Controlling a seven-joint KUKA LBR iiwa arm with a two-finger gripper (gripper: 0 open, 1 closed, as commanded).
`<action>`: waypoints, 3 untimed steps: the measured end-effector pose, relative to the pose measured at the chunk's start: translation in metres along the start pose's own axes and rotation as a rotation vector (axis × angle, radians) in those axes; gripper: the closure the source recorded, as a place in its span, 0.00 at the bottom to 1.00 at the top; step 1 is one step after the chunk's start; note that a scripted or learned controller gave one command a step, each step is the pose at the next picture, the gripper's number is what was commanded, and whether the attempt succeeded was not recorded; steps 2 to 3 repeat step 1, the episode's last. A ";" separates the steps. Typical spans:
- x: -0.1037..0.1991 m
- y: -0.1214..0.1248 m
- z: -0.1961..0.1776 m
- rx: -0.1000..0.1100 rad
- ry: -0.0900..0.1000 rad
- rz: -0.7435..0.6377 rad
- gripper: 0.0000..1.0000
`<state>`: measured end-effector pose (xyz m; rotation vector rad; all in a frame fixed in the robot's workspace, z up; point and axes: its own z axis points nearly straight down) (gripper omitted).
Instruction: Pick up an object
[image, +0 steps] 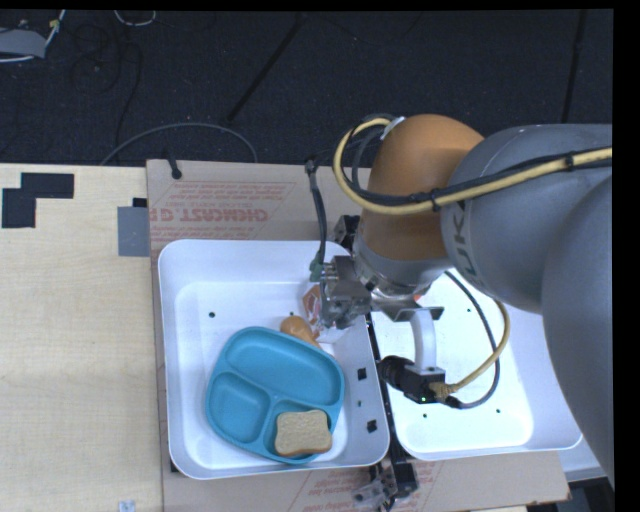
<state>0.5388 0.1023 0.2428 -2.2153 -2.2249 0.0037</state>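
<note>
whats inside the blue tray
A slice of bread lies in the blue tray's near compartment. The other compartments show bare blue. Its far corner by the gripper is partly covered.

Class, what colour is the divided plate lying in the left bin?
Light blue; the divided plate shows clearly in the camera view.

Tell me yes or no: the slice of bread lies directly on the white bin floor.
No, the slice of bread rests in a compartment of the blue divided plate, which sits in the left bin.

The tool (335, 300) is mostly hidden by the arm (520, 210); the small things (305, 318) under it are half covered.
</note>
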 end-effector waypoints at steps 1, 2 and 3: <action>-0.002 -0.001 0.000 0.001 0.000 0.002 0.00; -0.002 -0.001 0.000 0.001 0.000 0.002 0.00; -0.002 -0.001 0.000 0.001 0.000 0.002 0.00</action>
